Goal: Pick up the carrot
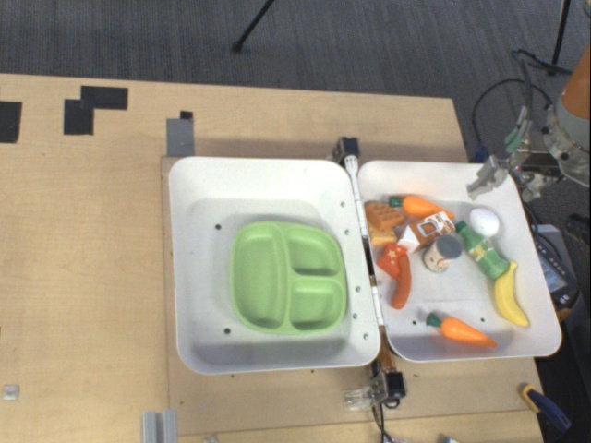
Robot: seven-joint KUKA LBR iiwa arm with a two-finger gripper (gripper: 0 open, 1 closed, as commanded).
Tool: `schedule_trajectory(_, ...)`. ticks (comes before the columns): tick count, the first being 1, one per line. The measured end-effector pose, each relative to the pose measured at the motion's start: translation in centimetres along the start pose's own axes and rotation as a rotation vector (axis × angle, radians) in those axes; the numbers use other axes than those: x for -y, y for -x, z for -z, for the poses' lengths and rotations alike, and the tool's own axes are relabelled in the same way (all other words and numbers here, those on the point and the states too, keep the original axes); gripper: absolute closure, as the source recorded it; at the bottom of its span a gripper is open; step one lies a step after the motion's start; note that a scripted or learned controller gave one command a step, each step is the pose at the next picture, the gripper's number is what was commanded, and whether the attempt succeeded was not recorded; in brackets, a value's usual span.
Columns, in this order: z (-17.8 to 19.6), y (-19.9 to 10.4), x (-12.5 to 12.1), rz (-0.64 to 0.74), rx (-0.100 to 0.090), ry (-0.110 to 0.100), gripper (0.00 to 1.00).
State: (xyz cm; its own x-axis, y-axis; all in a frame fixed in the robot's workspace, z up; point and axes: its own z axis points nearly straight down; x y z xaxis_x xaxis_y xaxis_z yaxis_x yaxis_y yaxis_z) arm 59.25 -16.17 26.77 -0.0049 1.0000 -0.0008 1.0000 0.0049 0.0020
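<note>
The carrot [461, 331], orange with a small green top, lies flat near the front edge of the right bin [545, 340]. A second orange piece with a green end [420, 205] sits at the back of the same bin. My gripper [510, 175] hangs over the bin's back right corner, well away from the carrot. It stands open, with nothing between the fingers [485, 177].
The right bin also holds a banana [509, 295], a white egg [484, 221], a green bottle [484, 252], a red pepper [398, 272], a bread piece [382, 218] and a small carton [430, 228]. A green divided plate [288, 277] lies in the left bin [199, 201].
</note>
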Motion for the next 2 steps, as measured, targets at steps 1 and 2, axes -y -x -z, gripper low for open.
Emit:
schedule_trajectory(1,-8.9,-4.8,-4.9,-0.049,-0.002,-0.003,0.00)
schedule_trajectory(2,-18.0,-7.2,-7.1,-0.050,-0.001,-0.003,0.00)
